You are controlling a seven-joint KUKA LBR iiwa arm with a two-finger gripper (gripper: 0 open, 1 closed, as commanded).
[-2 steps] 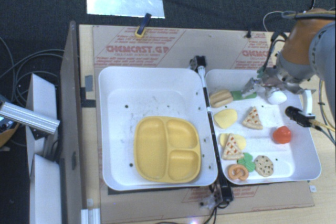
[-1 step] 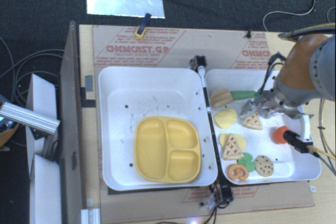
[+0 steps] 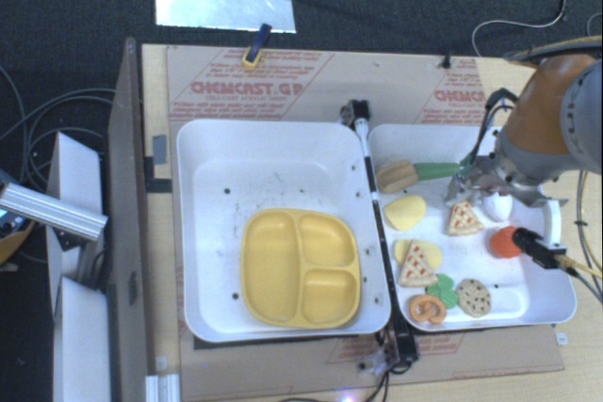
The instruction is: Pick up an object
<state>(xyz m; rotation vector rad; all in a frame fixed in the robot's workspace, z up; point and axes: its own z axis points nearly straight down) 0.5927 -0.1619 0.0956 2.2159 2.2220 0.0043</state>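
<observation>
**Grey arm low over the right bin**

Grey and orange, the arm reaches into the right bin [image 3: 546, 301]; its jaws [image 3: 468, 186] sit among toy food, their opening impossible to tell. Just below them lies a pizza slice [image 3: 463, 219], left a bread roll [image 3: 397, 175]. Well left, a yellow tray [image 3: 301, 267] rests in the left bin [image 3: 217, 155].

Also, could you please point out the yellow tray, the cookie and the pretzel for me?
yellow tray [image 3: 283, 245]: camera view, floor of its large left compartment.
cookie [image 3: 473, 297]: camera view, middle of its top face.
pretzel [image 3: 426, 309]: camera view, its looped body.
</observation>
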